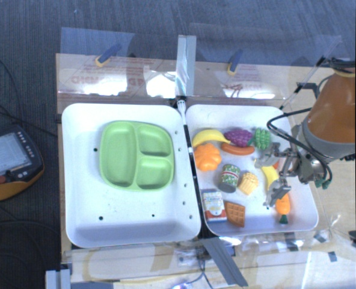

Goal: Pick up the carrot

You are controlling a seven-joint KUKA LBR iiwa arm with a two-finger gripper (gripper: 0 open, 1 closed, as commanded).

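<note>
Carrot: you'll find the small orange plastic carrot with a green tip at the 4 o'clock corner of the right-hand white bin on the desk.
End effector: the grey two-finger end effector hangs just at the carrot's 11 o'clock; you cannot tell how its fingers stand.
Handling: probably light, hollow, stiff and slick.
Hold: pinch across the thick orange middle, not the tapering end.
Neighbour: the yellow plastic banana piece lies close by.
</note>
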